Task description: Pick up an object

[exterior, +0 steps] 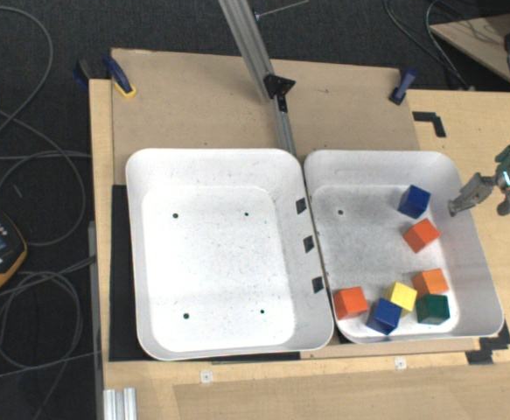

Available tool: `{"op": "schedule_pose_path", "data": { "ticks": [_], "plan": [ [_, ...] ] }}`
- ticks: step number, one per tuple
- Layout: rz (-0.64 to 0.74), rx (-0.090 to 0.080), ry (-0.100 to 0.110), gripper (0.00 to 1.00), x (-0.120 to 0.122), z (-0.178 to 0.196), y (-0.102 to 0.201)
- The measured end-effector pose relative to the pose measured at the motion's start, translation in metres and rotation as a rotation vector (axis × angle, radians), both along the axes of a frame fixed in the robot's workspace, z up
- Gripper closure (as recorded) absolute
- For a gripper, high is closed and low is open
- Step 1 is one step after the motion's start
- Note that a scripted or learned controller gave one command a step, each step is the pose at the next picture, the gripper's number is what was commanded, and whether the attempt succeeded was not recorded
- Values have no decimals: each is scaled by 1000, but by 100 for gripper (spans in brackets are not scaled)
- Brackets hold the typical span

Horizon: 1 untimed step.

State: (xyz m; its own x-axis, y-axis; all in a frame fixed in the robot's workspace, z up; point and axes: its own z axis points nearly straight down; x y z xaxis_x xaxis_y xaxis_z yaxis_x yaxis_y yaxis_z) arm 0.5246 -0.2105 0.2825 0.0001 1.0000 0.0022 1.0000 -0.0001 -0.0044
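Gripper (485, 192) at the right rim of the right bin (359, 175), fingers spread wide, nothing between them; blue block (414, 200) and orange block (421, 234) nearest, each standing apart with bare floor around. Best to pick one of these two, come straight down, straddle opposite flat faces, close squarely. Worth avoiding the near-corner huddle of blocks (394, 302), packed against the wall; little finger room there.

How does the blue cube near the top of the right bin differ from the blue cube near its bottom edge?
The upper blue cube stands alone; the lower blue cube touches the yellow cube. The upper lies nearer the gripper, the lower nearer the bin's front rim. Both are blue and alike in size.
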Motion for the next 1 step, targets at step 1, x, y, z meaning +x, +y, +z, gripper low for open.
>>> {"op": "schedule_pose_path", "data": {
  "ticks": [1],
  "plan": [
    [1, -1, -4, 0, 1, 2, 0]
  ]
}}
